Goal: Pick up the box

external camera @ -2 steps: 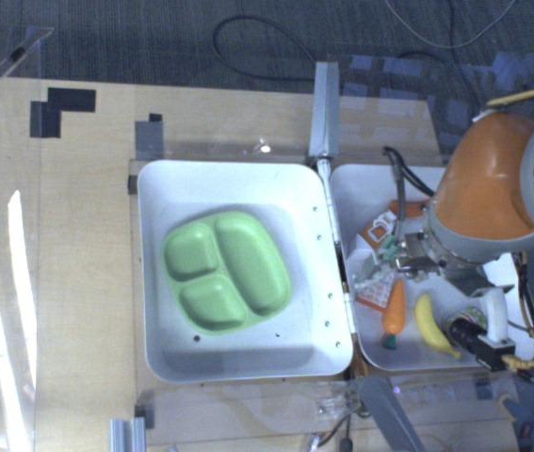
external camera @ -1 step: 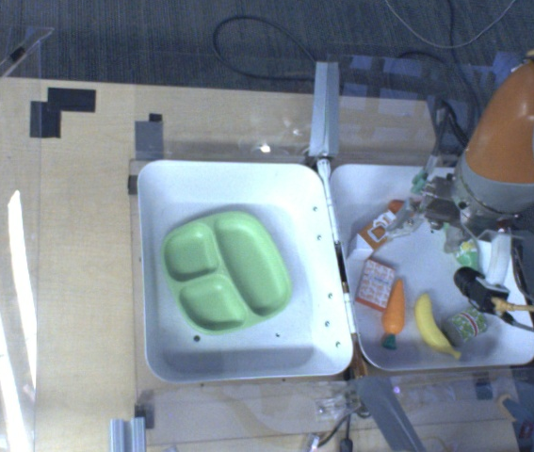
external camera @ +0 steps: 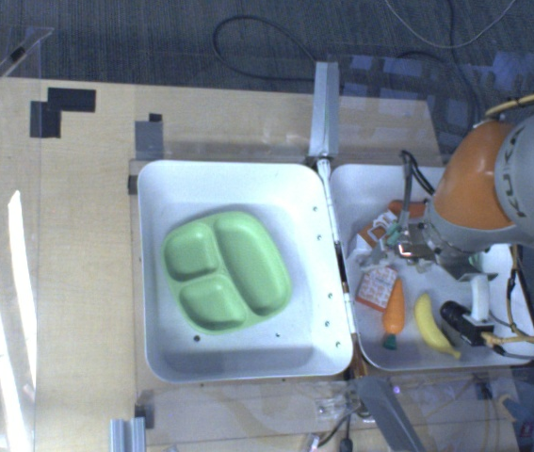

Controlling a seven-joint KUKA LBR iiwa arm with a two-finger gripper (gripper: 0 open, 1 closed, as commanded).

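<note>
Gripper (external camera: 400, 245) low in right bin (external camera: 347, 252), finger spread impossible to tell, box (external camera: 377, 288) just below it, carrot (external camera: 394, 311) beside box, banana (external camera: 429, 324) further right

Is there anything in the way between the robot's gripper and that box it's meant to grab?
Nothing visible does. The gripper hangs just above the box in the right bin. The carrot touches the box's right edge, and the banana lies farther right.

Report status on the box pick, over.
Gripper low in the right bin, fingers not readable. Box flat just below it, not seen gripped. Carrot touching the box, banana close by.
</note>
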